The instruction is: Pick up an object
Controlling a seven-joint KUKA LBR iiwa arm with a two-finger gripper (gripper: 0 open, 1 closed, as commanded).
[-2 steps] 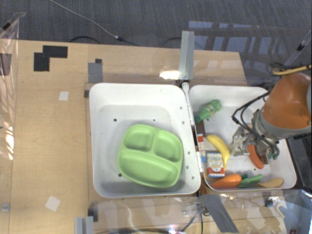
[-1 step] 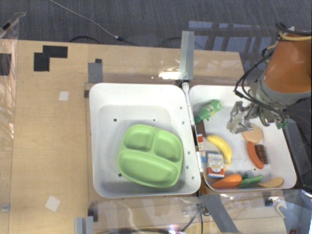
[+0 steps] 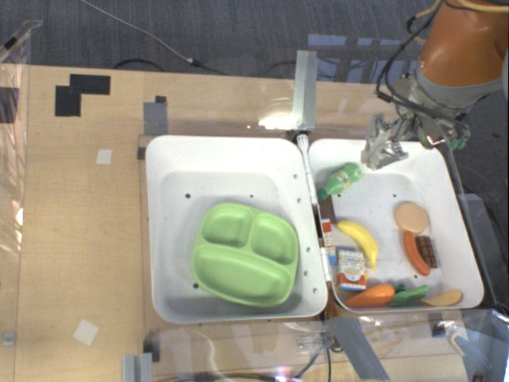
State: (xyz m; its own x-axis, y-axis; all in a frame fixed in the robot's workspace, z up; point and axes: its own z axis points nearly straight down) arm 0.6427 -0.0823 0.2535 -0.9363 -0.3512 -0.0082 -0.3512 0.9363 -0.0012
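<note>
My gripper hangs over the far edge of the right bin, above and to the right of a green bottle. Its fingers look empty. Lower in that bin lie a yellow banana, a small printed carton, an orange carrot with a green top, a tan round patty, a red sausage with a brown bar beside it, and a tan bread piece.
The left bin holds a green divided plate. A metal post stands behind the divider between the bins. The arm's orange band fills the top right corner.
</note>
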